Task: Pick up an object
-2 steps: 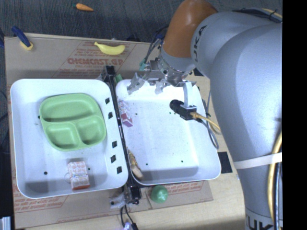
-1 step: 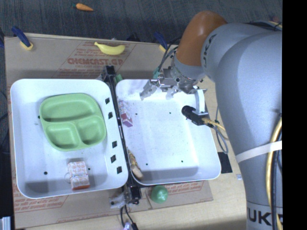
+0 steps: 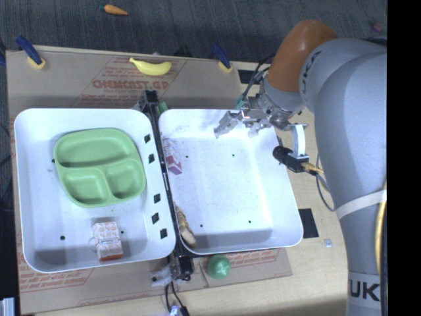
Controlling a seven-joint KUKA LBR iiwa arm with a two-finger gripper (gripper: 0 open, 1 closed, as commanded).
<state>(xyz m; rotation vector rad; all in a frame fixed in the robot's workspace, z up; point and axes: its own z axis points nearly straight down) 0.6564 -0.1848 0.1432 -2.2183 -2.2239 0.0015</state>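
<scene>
My gripper (image 3: 238, 124) hangs over the far part of the right bin (image 3: 263, 196), its fingers spread with nothing between them. A small red and white packet (image 3: 172, 157) lies against that bin's left wall, well left of the gripper. A tan object (image 3: 184, 229) rests in the bin's near left corner. In the left bin (image 3: 26, 176) sit a green divided plate (image 3: 99, 165) and a small orange and white box (image 3: 106, 239).
A yellow banana (image 3: 151, 65) lies on the cardboard behind the bins. A green ball (image 3: 218, 266) sits on the cardboard in front of the right bin. An orange carrot (image 3: 116, 9) lies on the floor. The arm's grey bulk covers the right side.
</scene>
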